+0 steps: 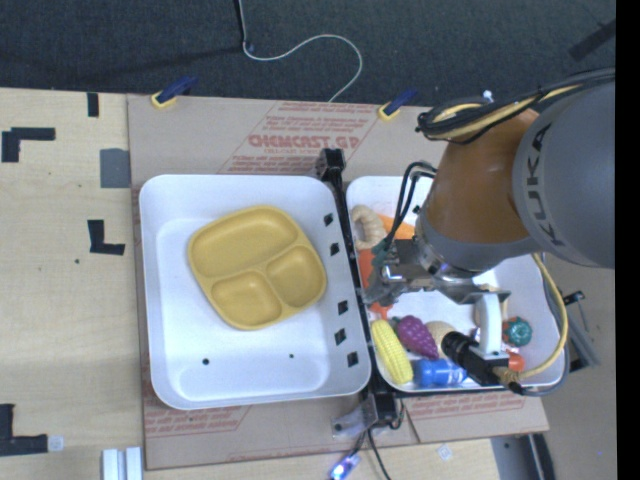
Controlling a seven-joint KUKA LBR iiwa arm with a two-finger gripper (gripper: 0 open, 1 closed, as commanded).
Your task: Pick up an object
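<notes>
You had the yellow divided plate (256, 266) alone in the left bin (170, 368), out of the way. All pickable stuff sat in the right bin (556, 363): corn cob (390, 352), purple piece (416, 336), blue item (436, 373), teal ball (517, 331). Arm (520, 183) hung low over that bin's left side w/ gripper (385, 280) near the orange piece (366, 264), prob. lining up a grab. Can't tell how the tool stood; nothing visibly held.

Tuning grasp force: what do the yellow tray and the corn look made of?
Yellow tray: likely moulded plastic, matte with soft sheen; three compartments with rounded, uniform edges. Corn: probably toy plastic or rubber; flat even yellow, ribbed surface. Neither material is certain from this view.
</notes>
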